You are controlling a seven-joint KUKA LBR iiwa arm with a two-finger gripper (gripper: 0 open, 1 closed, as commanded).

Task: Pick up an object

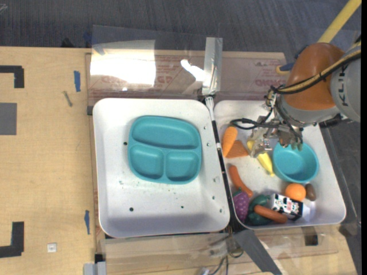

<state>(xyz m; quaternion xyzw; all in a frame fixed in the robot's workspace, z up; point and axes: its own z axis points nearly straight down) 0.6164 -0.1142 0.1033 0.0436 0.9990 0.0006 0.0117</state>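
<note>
You are in the reach-and-grasp step: the gripper (274, 137) is down inside the right bin (332, 211), low over the toys, and nothing can be seen lifted clear of the bin floor. You cannot tell from this slanted view whether the gripper is released or clenched (cables and the wrist crowd it), so do not count anything as grasped. Just below the gripper, touching or nearly so, lies a yellow piece (265, 162) that looks like a toy banana, and that is the likeliest target; the teal bowl (295, 161) sits just below and to the right of the gripper, almost against it. To the gripper's left is an orange carrot-shaped toy (231, 142), and farther below, toward the near rim, are a red-orange sausage shape (239, 180), purple grapes (241, 202), an orange ball (296, 191) and a small black-and-white carton (287, 206), packed close together. Well to the left, in the other bin (109, 199), rests a teal divided plate (165, 148) with 3 compartments, far from the gripper. The next move, by my reading, calls for settling squarely over 1 item, closing on it, then rising straight up; the bowl's rim so close beside the yellow piece could be nudged or caught instead, so watch for a clean separation as you lift.
</note>
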